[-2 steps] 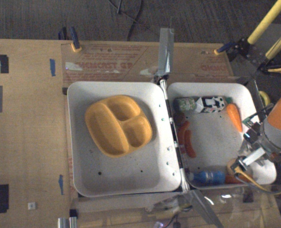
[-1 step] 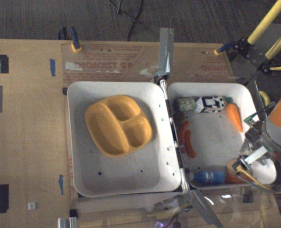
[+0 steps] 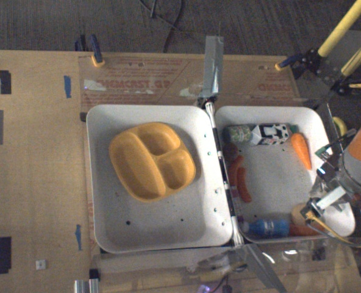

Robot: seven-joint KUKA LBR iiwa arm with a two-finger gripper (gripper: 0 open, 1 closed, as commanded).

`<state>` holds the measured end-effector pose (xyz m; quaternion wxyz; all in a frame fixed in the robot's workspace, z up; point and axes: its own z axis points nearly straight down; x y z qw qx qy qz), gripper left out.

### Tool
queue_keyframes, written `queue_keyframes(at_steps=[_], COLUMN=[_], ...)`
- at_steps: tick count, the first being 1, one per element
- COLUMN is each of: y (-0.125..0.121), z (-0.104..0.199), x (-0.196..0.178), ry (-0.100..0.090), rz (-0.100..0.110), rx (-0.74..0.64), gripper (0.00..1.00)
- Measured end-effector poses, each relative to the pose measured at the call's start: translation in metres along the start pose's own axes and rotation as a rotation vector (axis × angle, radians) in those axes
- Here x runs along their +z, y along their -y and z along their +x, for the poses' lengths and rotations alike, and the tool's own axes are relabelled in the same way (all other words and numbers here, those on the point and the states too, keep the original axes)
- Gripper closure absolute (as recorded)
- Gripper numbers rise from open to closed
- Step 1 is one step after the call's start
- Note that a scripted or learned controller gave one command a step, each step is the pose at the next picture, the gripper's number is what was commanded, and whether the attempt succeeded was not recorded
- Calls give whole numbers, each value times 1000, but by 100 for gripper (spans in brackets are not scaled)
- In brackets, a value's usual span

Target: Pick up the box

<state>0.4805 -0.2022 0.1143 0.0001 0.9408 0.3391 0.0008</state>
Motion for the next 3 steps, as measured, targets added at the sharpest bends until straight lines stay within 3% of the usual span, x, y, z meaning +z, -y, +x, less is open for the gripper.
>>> queue_keyframes(at_steps=[1, 2, 3], y=[0, -1, -1], z=[0, 33, 33], x=[-9, 26, 17], ry=[1, -1, -1], rz=[2, -1, 0], rx=[0, -71, -71], gripper=[100, 100, 100])
